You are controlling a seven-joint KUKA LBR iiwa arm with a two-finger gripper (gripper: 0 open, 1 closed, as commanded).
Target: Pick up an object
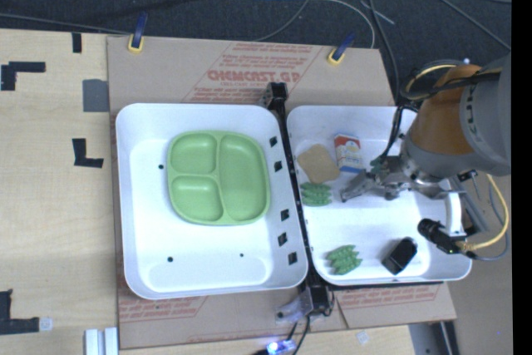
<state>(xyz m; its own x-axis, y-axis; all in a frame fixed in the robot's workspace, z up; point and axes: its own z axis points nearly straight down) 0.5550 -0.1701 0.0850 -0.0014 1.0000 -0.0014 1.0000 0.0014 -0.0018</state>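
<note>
**Count of what lies before me**

I count two shallow white bins: the left bin (133,204) and the right bin (366,278), side by side. The left one holds one green divided plate (219,177) with three compartments. In the right one I count five loose things: one tan, rounded piece (317,163), one small red-and-white carton (348,152), two green leafy toy pieces, the first (316,194) near the divider and the second (342,258) near the front wall, and one small black object (400,254). On the far edge of the brown board under the bins I count two yellow-and-blue clamps (136,38) (340,51).
</note>
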